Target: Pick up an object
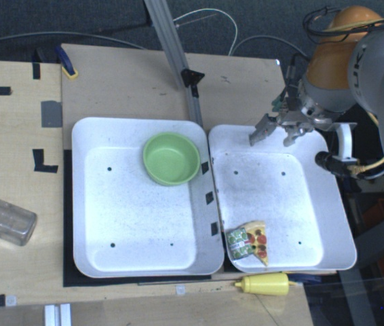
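Hovering open over the right bin [328, 202], the tool [274, 138] holds nothing.

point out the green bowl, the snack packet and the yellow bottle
green bowl [171, 159], camera view, inner floor
snack packet [247, 242], camera view, middle of its printed face
yellow bottle [269, 284], camera view, middle of its body

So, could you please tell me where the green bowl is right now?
The green bowl sits in the left white bin, toward its upper right corner, close to the divide with the right bin.
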You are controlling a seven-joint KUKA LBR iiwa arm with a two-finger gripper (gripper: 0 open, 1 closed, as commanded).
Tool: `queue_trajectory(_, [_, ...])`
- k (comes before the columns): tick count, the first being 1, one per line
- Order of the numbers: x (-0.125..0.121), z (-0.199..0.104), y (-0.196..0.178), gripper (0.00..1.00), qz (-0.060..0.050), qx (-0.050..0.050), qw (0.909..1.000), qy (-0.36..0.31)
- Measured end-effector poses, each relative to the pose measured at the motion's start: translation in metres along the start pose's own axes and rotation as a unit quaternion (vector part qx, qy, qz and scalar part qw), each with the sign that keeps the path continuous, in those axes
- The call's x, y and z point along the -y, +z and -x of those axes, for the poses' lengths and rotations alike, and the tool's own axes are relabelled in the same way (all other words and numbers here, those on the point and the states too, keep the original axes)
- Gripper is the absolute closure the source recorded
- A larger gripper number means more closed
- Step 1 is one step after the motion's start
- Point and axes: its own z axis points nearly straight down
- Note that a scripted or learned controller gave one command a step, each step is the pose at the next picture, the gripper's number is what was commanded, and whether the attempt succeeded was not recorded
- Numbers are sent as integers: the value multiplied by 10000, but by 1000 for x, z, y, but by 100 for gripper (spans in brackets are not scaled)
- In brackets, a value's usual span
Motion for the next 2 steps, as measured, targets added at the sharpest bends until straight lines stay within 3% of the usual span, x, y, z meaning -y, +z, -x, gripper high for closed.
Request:
queue_trajectory(1, [0, 0, 0, 0, 0, 0, 10000, 0])
queue_trajectory(2, [-3, -5, 45, 0, -21, 6, 10000, 0])
